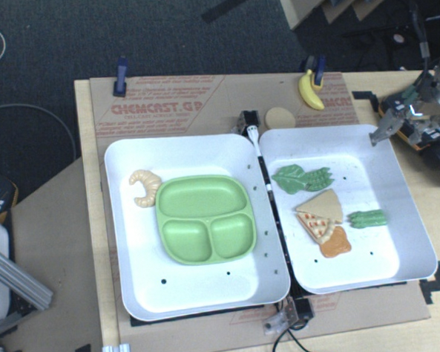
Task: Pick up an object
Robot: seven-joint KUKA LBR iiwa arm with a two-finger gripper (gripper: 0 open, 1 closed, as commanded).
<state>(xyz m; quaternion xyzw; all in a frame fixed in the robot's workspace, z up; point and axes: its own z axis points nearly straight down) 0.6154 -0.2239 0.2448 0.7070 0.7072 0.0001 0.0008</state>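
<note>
Basically nothing picked yet, as far as the camera view shows. Gripper point(384, 130) sits at the far right edge, just over the far-right corner of the right bin point(403, 190), metal parts w/ wiring behind it. Can't tell if the pincer is apart or together, too small and cluttered there, and nothing visible between it.

Candidates for the pick are all lying in the bins, untouched by the look of it. Right bin: green leafy piece point(302, 178) toward the far left of that bin, toy sandwich wedge point(319, 211) around the middle, orange-brown nugget point(336, 243) touching its near side, small green veg piece point(367, 218) just to the right of the wedge. Left bin point(126, 214): green divided plate point(205, 218) w/ three compartments, croissant point(145, 186) just beside its far-left corner, apart from the plate or barely touching, hard to say.

Outside the bins, on the cardboard sheet point(163, 104) at the far side: banana point(311, 93) next to a blue clamp point(319, 69), a round tan disc point(280, 118) near the bin seam, another blue clamp point(120, 77) far left.

Judgement: approach, descent, close and lift are all left to do; nearest items to the gripper are those in the right bin.

Writing: red print on the cardboard reads roughly "CHEMCAST G P", smaller lines above it illegible. More faint red print near the banana, can't read.
</note>
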